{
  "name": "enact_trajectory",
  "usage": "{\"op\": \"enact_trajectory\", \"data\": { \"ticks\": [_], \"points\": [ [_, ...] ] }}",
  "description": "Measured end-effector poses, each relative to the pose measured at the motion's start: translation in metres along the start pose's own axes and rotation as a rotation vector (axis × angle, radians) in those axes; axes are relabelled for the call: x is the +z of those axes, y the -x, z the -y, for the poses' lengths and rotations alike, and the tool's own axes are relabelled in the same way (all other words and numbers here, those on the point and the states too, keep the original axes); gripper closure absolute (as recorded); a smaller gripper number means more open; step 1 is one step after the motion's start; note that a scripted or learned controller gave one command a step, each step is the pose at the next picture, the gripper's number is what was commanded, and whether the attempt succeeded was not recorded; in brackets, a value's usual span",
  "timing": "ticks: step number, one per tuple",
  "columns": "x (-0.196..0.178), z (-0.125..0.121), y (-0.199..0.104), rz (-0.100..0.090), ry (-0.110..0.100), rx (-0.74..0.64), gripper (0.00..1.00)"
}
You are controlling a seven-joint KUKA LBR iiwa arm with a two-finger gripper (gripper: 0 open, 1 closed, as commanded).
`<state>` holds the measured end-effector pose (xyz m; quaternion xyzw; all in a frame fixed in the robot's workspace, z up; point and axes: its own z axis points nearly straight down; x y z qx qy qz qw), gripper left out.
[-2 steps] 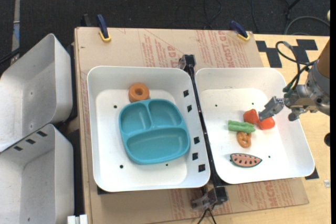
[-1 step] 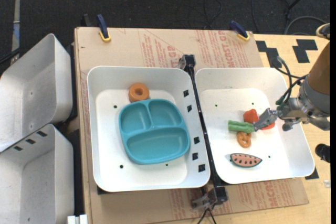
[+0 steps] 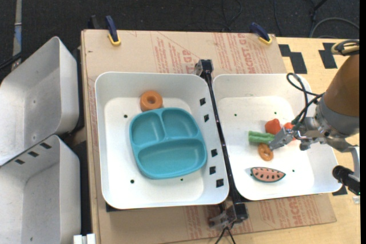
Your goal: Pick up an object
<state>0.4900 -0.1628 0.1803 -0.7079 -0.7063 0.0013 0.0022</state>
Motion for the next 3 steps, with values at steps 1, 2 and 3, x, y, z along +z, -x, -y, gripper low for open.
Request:
{"op": "enact_trajectory", "data": {
  "ticks": [1, 2, 3],
  "points": [
    [0.046, 0.007, 0.002, 0.0, 0.0, 0.001, 0.0],
    [0.033, 0.006, 0.002, 0.001, 0.006, 0.001, 1.0],
    [-0.011, 0.0, -0.002, 0.003, 0.01, -0.006, 1.0]
  ]
}}
